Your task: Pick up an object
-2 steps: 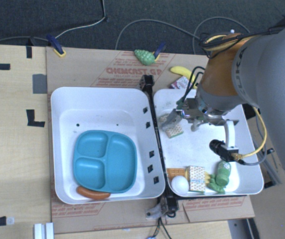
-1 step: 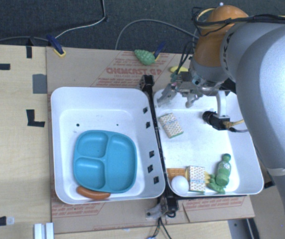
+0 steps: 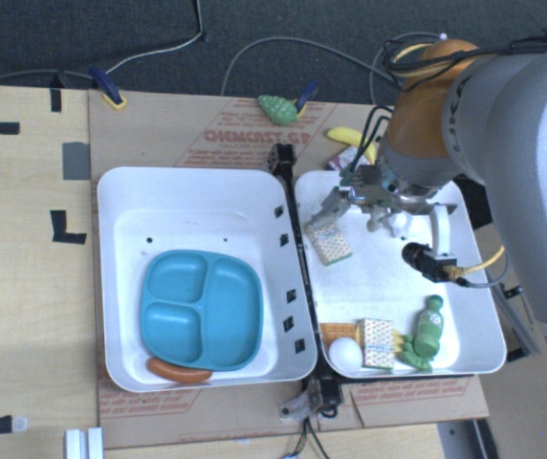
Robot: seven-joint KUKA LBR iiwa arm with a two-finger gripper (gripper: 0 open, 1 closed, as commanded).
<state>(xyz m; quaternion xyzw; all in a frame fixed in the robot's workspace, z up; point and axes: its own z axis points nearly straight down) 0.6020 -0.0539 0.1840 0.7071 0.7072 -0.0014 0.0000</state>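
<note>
My gripper (image 3: 355, 216) hangs over the upper left part of the right bin (image 3: 474, 290), its fingers spread open with nothing between them. One grey finger (image 3: 328, 209) points down-left, its tip just above a small patterned packet (image 3: 332, 246) lying on the bin floor near the divider. At the bin's front edge lie a green bottle (image 3: 428, 328), a second patterned packet (image 3: 379, 342), a white egg (image 3: 346, 353) and an orange piece (image 3: 339, 332).
The left bin (image 3: 120, 208) holds a blue divided plate (image 3: 201, 309) and a sausage (image 3: 178, 371) at its front edge. Behind the bins, on the cardboard, lie a green object (image 3: 278, 109) and a yellow banana (image 3: 348, 137). A black cable fitting (image 3: 426, 261) hangs from the wrist.
</note>
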